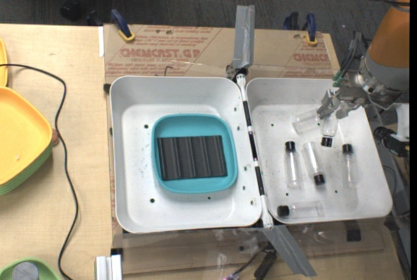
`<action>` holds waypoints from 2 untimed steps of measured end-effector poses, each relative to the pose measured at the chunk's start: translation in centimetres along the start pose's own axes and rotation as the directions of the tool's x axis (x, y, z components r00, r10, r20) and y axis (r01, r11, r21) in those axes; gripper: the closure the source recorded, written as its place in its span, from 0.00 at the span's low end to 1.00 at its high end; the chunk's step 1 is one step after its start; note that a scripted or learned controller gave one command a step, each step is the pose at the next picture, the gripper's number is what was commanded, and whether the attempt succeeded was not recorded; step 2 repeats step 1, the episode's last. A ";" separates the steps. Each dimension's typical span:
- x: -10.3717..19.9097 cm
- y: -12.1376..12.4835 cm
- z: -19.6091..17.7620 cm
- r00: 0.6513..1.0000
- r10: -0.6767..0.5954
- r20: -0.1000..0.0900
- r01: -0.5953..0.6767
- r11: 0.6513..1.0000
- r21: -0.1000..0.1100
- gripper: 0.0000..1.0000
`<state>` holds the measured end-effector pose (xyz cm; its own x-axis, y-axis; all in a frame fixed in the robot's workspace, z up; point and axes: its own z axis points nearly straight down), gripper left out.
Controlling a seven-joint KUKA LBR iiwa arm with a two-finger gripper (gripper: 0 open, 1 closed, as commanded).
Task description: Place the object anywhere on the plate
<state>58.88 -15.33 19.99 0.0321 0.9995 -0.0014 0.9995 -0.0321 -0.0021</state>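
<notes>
Red "CHEMCAST GP" print on brown cardboard sheet (repeated at right, partly hidden), smaller lines unreadable

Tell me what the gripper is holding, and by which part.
Cannot be told. The gripper hangs over the right bin at a clear vial, but whether it grips the vial isn't visible.
</notes>
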 end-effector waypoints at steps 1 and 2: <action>0.0 0.0 0.0 1.000 0.000 0.000 0.000 1.000 0.000 0.00; 0.0 0.0 0.0 1.000 0.000 0.000 0.000 1.000 0.000 0.00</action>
